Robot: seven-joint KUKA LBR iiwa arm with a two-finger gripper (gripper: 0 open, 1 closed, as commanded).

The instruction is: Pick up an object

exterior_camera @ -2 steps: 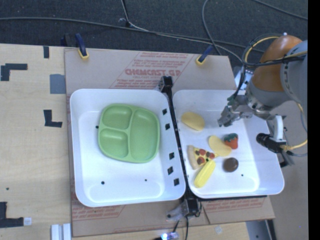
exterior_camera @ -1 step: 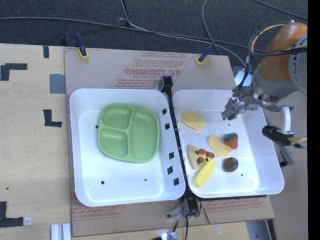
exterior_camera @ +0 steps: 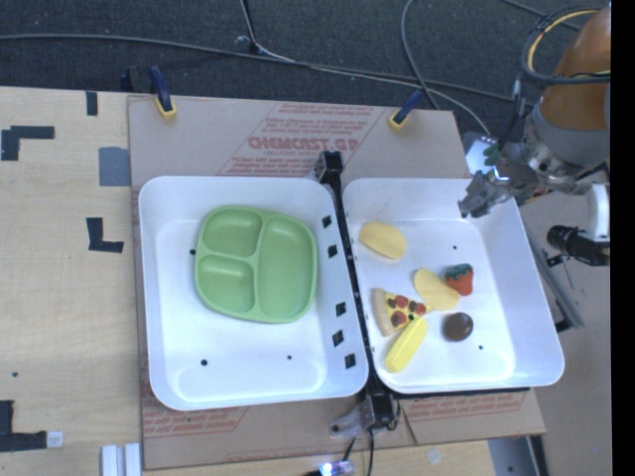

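The right bin (exterior_camera: 496,231) holds several toy foods: a yellow lemon-like piece (exterior_camera: 382,240), a pizza slice (exterior_camera: 393,310), a yellow banana (exterior_camera: 406,344), a yellow wedge (exterior_camera: 435,288), a red strawberry (exterior_camera: 458,278) and a brown round piece (exterior_camera: 457,326). My gripper (exterior_camera: 479,198) hangs over the bin's upper right corner, well right of the lemon-like piece and above the strawberry. Nothing shows between its dark fingers.
A green divided plate (exterior_camera: 256,264) lies in the left bin (exterior_camera: 169,365). A black clip divider (exterior_camera: 340,266) runs between the bins. Cables cross the dark floor behind. Blue and yellow clamps (exterior_camera: 162,95) hold the cardboard underlay.
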